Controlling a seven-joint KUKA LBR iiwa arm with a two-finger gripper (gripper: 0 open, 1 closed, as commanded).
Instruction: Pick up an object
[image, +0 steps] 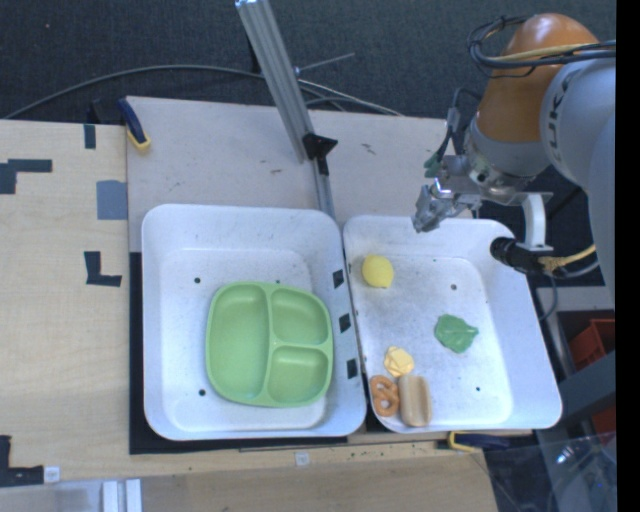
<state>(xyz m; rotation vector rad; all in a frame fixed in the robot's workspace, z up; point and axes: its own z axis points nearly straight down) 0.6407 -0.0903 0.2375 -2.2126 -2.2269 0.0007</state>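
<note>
The gripper (428, 219) is seen above the far edge of the right bin (520, 330); its state cannot be told. A lemon (377, 271) is found near the bin's far left corner.

Smooth matt green plastic on the divided plate (269, 344). White bins (160, 330), plastic-looking, scuffed and speckled with dark marks. Pale wood-grain bench top (50, 300), matt. Ribbed bare metal on the slanted rail (280, 75). Glossy orange shell on the arm band (525, 75), probably plastic.
</note>
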